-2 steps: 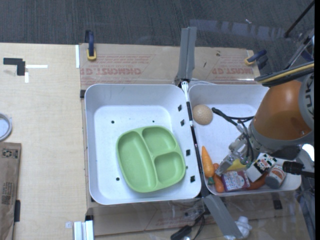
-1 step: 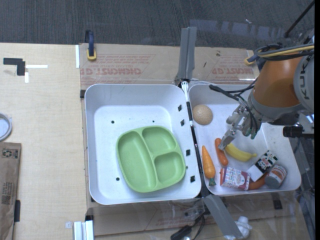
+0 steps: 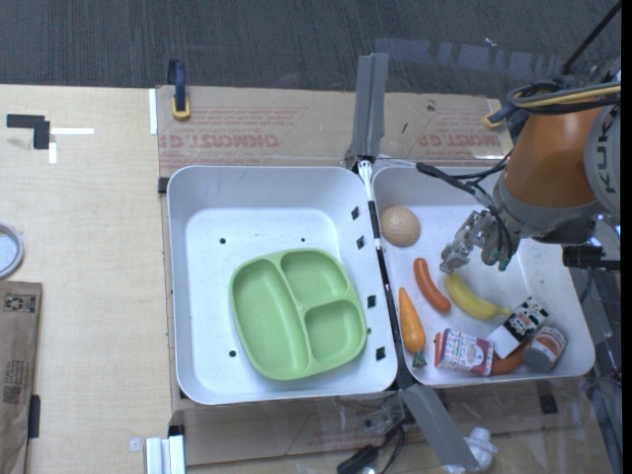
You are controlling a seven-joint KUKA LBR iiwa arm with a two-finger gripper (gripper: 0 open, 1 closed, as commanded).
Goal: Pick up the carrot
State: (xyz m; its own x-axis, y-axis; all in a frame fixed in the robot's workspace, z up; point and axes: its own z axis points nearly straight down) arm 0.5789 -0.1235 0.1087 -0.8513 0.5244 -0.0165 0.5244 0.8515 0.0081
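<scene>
Camera view: carrot (image 3: 411,321) hugs right bin's (image 3: 583,309) left wall.

arm (image 3: 568,161) cut by right edge, tape roll (image 3: 6,251) cut left

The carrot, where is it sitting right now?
The carrot lies in the right bin, against its left wall near the front, just left of the sausage and the juice carton.
</scene>
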